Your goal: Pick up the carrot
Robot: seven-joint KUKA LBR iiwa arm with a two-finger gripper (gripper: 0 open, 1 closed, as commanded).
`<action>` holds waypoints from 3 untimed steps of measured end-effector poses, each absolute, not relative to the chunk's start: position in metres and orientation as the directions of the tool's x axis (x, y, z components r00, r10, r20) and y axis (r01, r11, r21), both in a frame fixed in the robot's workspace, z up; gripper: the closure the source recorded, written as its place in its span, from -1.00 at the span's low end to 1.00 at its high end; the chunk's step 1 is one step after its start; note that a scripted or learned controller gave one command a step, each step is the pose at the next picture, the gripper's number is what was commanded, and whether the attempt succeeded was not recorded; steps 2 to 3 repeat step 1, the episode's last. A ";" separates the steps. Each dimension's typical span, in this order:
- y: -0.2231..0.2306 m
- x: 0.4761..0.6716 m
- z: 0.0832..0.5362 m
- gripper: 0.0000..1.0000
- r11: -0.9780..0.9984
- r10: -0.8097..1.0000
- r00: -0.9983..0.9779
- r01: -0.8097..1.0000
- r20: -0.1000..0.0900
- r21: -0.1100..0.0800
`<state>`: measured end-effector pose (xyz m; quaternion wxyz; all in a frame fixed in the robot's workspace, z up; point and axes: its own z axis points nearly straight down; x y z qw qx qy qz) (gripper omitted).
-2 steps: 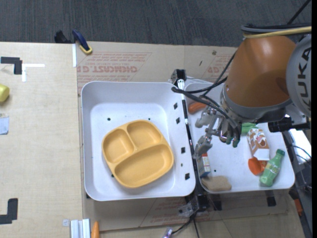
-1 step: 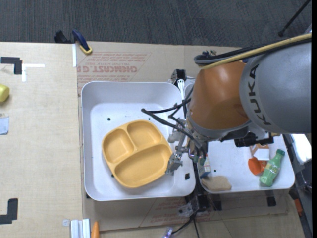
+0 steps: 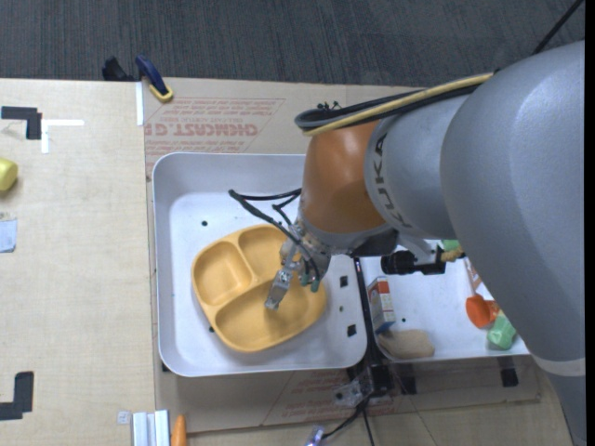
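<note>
- The carrot (image 3: 480, 311), a small orange piece, lies in the right bin (image 3: 446, 347), close beside a green thing (image 3: 502, 334).
- A tan lump (image 3: 406, 344) sits in that bin too.
- The gripper (image 3: 281, 291) hangs over the yellow plate (image 3: 232, 291) in the left bin (image 3: 177, 249), well apart from the carrot.
- I cannot tell if its fingers are spread or pressed together.
</note>
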<state>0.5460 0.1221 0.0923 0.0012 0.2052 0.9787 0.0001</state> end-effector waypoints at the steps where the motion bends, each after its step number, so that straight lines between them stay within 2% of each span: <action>1: 0.122 0.547 0.102 1.00 0.917 0.398 -0.917 0.398 -0.004 0.001; 3: 0.122 0.547 0.102 1.00 0.917 0.398 -0.917 0.398 -0.004 0.001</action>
